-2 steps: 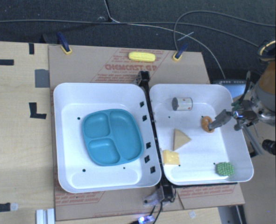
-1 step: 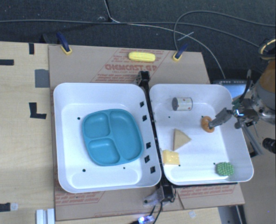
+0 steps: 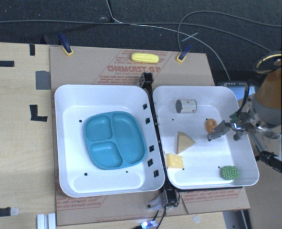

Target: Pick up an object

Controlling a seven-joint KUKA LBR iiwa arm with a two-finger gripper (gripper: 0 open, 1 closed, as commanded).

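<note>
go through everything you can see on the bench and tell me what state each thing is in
blue divided tray: flat in the left bin, compartments bare
grey can: on its side, right bin
orange piece: resting beside the end effector
tan wedge: lying flat
yellow block: against the left wall
green ball: in the near right corner
yellow corn: outside the bins, on cardboard

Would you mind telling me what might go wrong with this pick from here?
1. The gripper hangs at the right bin's right side, beside the small orange piece, which it might nudge rather than grasp.
2. The green ball sits near the bin's front corner, where the wall may block the fingers.
</note>
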